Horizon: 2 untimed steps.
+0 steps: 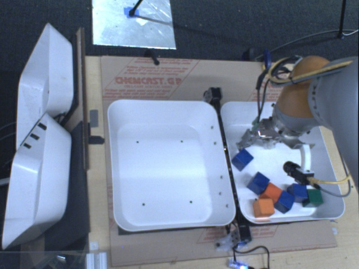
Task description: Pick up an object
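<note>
Blocks lie in the right bin (331, 203), the one under the arm (325, 97). A blue block (242, 159) sits alone near the bin's left wall, just below the pincer (245, 143), whose fingers point down and to the left toward it. Whether those fingers are spread or closed I cannot tell from this slant, and nothing shows between them, so no hold can be claimed.

The other blocks cluster toward five o'clock in the same bin: a second blue block (258, 182), an orange block (272, 191) touching it, a larger orange block (263, 207) at the near rim, a dark blue block (284, 201), another blue one (299, 192) and a green block (314, 198), all packed close together. The left bin (120, 116) lies at nine o'clock from the pincer, across the divider.

By judgement, the lone blue block is the easiest pick: it looks small, stiff and light, likely foam or wood, not fragile. Its flat sides suit a two-finger pinch across opposite faces, though it lies turned at an angle, so the fingers would need to line up with its faces or it may twist or skid on the smooth bin floor.
</note>
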### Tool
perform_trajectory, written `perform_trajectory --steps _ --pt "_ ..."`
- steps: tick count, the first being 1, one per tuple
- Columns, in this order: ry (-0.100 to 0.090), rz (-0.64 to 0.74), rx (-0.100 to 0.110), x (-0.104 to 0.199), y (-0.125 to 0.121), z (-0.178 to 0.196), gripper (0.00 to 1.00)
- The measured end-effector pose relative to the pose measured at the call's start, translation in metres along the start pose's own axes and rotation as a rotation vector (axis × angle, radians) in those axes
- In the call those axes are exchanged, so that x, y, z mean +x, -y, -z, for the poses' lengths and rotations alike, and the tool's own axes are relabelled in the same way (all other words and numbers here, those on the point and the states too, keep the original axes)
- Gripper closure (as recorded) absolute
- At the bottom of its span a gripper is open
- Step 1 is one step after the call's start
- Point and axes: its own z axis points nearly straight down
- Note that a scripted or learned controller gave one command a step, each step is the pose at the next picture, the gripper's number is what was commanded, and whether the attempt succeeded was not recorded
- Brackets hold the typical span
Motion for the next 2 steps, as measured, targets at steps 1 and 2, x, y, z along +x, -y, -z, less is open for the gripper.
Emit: perform_trajectory --steps 1,2 --pt "0.0 -0.026 -0.012 0.05 0.023 0.107 0.0" --pt "0.001 -0.008 -0.002 -0.003 0.073 0.025 0.0"
